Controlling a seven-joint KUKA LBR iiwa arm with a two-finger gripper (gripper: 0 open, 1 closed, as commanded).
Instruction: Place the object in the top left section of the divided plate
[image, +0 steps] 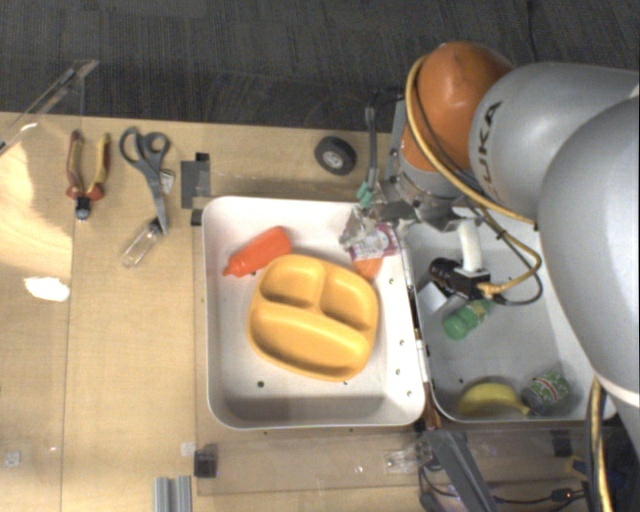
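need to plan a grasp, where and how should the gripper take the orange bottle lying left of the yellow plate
Grip the orange bottle across its wide body, near the middle, coming straight down from above. It lies flat on the floor of the left bin, slanted, narrow cap end toward the lower left. Set the fingers across its long axis. The yellow divided plate sits close on its lower right, so stay toward the upper-left half.

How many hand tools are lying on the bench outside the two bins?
2: red-handled pliers near the bench's far left edge, and grey-handled scissors just right of them. The arm may hide others at right.
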